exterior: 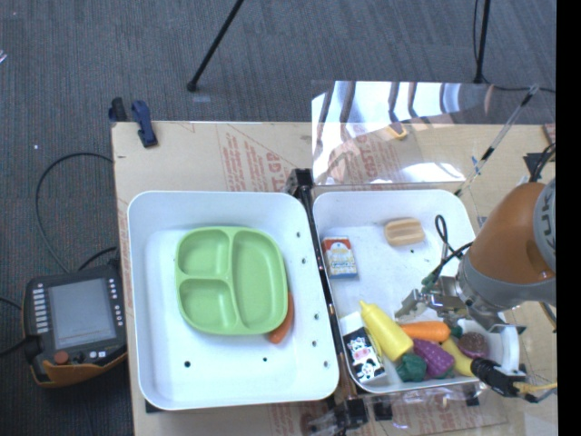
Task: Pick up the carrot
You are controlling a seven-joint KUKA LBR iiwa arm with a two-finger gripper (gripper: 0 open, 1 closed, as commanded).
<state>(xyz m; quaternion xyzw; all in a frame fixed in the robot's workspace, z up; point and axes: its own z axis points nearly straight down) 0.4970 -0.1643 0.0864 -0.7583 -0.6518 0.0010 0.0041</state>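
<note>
Carrot [426, 331] in right bin [381, 209], near front edge, lying roughly flat btwn yellow bottle [385, 329] and arm's wrist, purple grapes [435, 357] just in front, touching or nearly. Pincer [422, 303] just above carrot's left half; open/shut state: cannot tell, too small and cluttered; nothing visibly held. Prob. toy plastic: light, stiff, smooth, so slippery; tapered, liable to squirt out if pinched near tip. Best taken across thick middle, perpendicular to long axis. Crowded by neighbours, so little side clearance. Orange thing [282, 327] peeking from under green plate [231, 280] in left bin: identity unclear.
</note>
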